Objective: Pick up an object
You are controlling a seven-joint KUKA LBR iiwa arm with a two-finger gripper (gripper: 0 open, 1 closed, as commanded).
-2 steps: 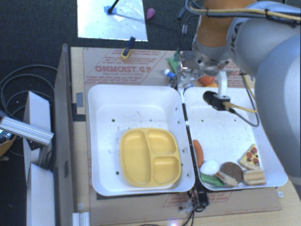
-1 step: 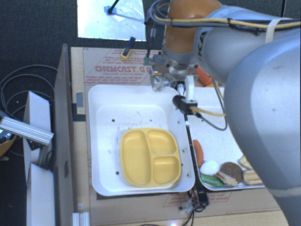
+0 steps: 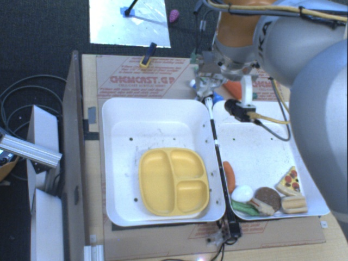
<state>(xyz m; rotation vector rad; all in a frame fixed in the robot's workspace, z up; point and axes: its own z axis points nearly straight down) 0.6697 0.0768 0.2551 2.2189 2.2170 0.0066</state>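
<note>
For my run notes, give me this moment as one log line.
claw: over far end of divider between bins | grip: cannot tell | yellow tray: left bin | toy food: near corner, right bin

A robotics lab: cabled arm (image 3: 283,31) over bench bins (image 3: 117,145), loose cables (image 3: 22,99).

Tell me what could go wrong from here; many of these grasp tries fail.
1. The gripper sits at the far end of the divider between the bins, so descending there may strike a rim.
2. The toy foods, such as the pizza slice and egg, crowd the right bin's near corner, so a grasp may nudge neighbours.
</note>
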